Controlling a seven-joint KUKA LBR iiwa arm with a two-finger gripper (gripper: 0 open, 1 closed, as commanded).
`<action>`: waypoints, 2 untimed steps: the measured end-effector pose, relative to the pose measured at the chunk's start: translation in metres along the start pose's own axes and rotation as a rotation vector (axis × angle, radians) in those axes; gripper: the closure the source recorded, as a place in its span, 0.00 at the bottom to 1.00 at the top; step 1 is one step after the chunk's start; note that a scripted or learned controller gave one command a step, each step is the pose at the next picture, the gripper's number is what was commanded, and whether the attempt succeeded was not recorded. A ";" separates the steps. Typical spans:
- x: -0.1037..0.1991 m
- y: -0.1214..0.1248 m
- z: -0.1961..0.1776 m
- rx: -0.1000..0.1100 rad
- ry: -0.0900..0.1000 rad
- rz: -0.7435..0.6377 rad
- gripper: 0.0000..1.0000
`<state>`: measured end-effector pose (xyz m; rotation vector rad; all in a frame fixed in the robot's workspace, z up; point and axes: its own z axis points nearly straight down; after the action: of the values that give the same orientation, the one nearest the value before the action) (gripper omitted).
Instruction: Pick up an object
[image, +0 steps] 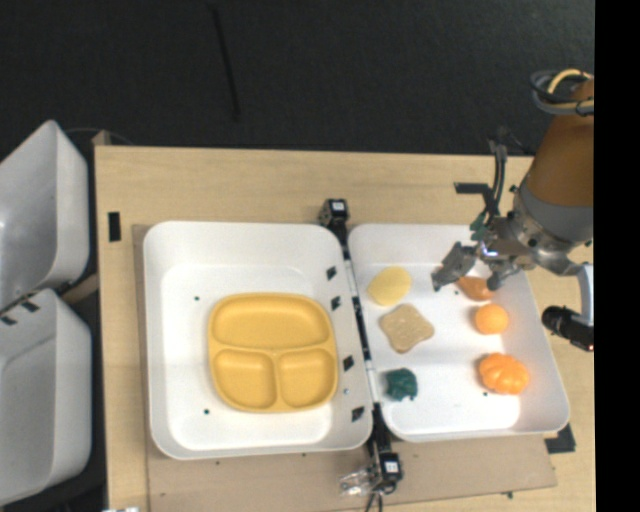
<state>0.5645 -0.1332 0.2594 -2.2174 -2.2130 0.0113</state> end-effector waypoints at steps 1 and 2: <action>0.000 0.002 -0.007 -0.012 -0.002 -0.003 0.00; -0.002 0.008 0.055 -0.007 -0.002 0.000 0.00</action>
<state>0.5719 -0.1351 0.2047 -2.2217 -2.2179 0.0061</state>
